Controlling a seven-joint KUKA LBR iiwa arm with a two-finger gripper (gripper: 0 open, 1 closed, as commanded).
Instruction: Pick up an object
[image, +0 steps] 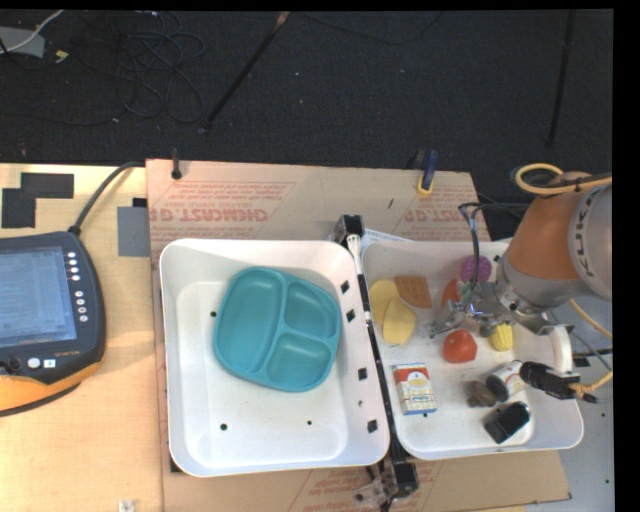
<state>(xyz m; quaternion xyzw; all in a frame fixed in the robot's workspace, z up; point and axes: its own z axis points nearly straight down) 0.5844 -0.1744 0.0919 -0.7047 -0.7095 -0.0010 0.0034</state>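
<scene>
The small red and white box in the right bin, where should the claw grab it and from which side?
Probably from straight above, closing across the two long sides of the small box. It lies flat on the floor of the right bin, label up, so only its narrow width fits between fingers. Bare floor shows along both long sides, and the dark objects to its right sit apart, leaving room.

Two shallow white bins side by side: left bin (190, 420), right bin (450, 440). One teal divided plate (278, 328) in the left bin. In the right bin: two pale yellow pieces (384, 295) (399, 322), one tan slice (414, 291), one red tomato-like ball (460, 346), one purple item (476, 268), one small yellow piece (501, 337), one small printed carton (414, 388), one black block (508, 422), one dark-ended cylinder (490, 386). One handheld control pendant (45, 305) on the counter (120, 420). One arm, one set of jaws (466, 312).
</scene>
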